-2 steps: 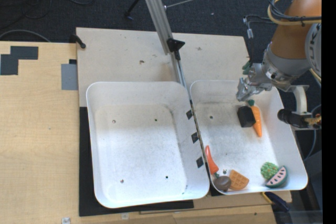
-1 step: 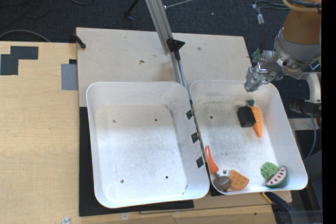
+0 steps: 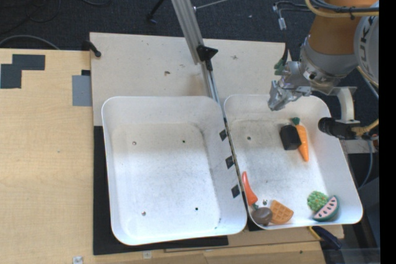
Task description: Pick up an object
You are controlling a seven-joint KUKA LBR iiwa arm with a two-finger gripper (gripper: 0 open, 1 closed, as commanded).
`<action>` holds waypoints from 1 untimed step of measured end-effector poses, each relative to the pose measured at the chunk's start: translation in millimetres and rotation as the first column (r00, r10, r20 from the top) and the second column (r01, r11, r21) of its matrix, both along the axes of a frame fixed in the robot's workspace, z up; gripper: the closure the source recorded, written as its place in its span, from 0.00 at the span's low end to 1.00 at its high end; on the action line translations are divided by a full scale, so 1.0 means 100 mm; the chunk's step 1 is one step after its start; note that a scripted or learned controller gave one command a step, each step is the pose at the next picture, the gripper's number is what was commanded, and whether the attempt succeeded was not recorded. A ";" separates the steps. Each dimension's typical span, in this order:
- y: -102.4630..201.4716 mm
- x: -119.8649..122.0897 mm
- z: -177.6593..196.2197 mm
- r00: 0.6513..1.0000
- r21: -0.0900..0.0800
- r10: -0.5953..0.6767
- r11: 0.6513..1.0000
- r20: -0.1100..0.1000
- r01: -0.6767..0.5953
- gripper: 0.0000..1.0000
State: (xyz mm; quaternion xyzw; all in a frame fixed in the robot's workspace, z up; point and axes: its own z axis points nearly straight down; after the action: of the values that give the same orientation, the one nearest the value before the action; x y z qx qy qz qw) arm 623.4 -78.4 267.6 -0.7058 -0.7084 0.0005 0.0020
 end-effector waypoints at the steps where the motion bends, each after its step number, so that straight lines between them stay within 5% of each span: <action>1: 0.44 0.11 -0.19 1.000 0.000 0.000 1.000 -0.002 0.000 1.00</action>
State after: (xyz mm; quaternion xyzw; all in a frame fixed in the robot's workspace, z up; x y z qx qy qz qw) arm 633.9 -34.3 248.2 -0.7059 -0.7083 0.0012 0.0025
